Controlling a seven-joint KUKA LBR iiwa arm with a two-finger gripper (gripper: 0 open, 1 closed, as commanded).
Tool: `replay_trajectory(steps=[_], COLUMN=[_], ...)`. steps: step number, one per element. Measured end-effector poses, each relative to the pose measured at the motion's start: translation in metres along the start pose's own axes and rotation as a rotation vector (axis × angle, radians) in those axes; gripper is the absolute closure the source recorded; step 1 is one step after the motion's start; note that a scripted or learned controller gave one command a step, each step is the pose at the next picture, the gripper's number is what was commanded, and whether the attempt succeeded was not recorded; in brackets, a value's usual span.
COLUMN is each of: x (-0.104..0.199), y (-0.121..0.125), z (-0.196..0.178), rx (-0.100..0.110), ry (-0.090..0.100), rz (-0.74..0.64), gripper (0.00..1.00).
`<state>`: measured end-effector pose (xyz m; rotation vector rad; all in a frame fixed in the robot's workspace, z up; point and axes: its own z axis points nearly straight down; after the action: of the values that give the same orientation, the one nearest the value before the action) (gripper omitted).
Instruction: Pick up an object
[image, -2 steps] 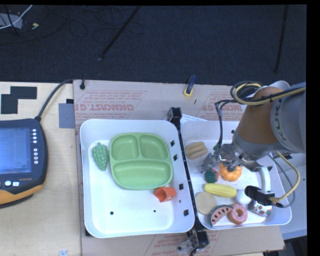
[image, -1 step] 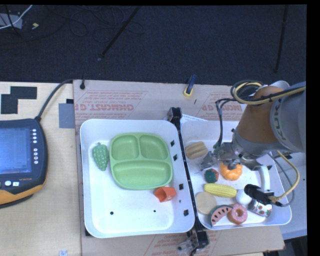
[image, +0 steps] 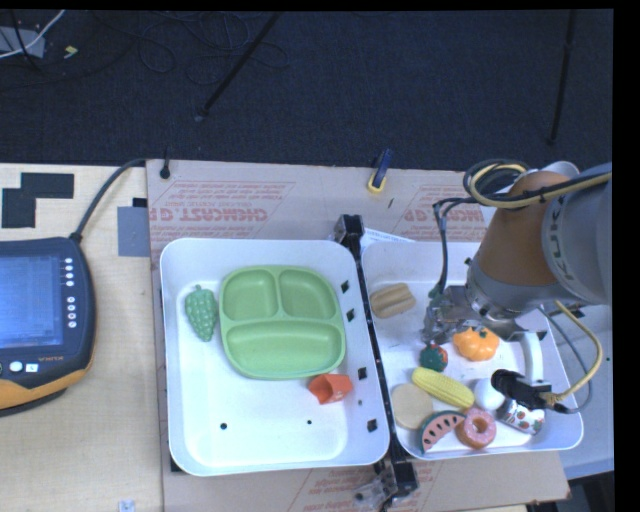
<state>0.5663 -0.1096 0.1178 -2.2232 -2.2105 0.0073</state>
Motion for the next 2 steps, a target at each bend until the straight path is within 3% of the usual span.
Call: replay_trajectory(steps=[2], x=[0.008], y=[-0.003], z=[-0.1], rx=[-0.006], ry=[-0.001], rz=[-0.008], gripper=[1.0])
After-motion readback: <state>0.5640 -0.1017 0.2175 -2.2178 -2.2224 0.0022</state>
